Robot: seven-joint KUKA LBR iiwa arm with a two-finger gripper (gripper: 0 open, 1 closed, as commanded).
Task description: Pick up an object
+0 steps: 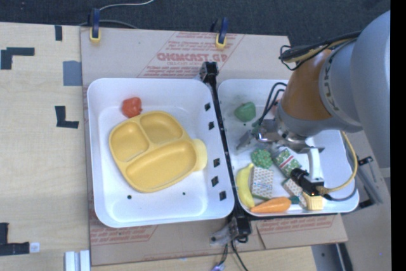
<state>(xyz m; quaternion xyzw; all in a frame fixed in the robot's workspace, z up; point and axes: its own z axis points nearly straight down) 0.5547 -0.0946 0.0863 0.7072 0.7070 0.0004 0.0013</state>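
One arm (330, 92) hides much of right bin (223, 111) | jaws (254, 136) grip unclear

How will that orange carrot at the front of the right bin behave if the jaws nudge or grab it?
The carrot looks like a smooth toy, so probably light and stiff. Its round, tapered body may roll or pivot when pushed. It lies against the bin wall beside the banana, so a nudge would likely wedge it rather than free it.
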